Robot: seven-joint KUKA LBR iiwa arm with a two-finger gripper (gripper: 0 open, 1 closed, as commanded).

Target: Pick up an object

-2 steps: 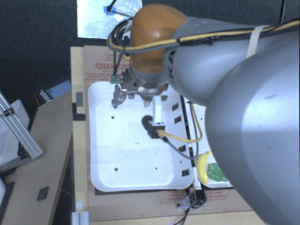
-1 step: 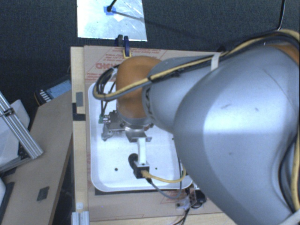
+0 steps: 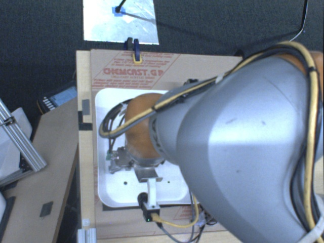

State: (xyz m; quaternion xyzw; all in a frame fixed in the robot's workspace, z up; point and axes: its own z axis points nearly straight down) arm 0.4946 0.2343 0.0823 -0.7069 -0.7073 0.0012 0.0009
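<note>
The gripper is hanging low inside the left white bin, but the wrist is hiding it from above, so its opening and any contents cannot be told. Rising behind it, the orange band is joining the grey arm, which is covering the bin's right part. No object to pick can be made out around the gripper on the bin's bare floor.
</note>
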